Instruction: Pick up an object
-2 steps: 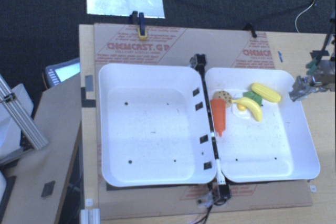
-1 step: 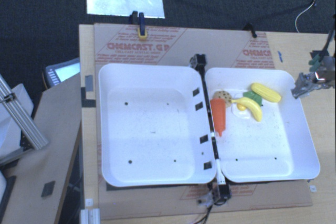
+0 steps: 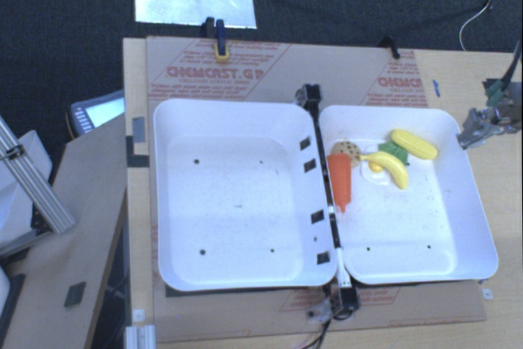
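Down at the near edge, the tabletop carries two white bins side by side. Left bin shows bare white floor; right bin has all the toys bunched at its far-left corner: an orange carrot along the dividing wall, a speckled cookie just behind it, a yellow banana, and a corn cob on something green. Over at the right edge, the claw hangs outside the bin, well apart from the toys; its opening can't be made out.
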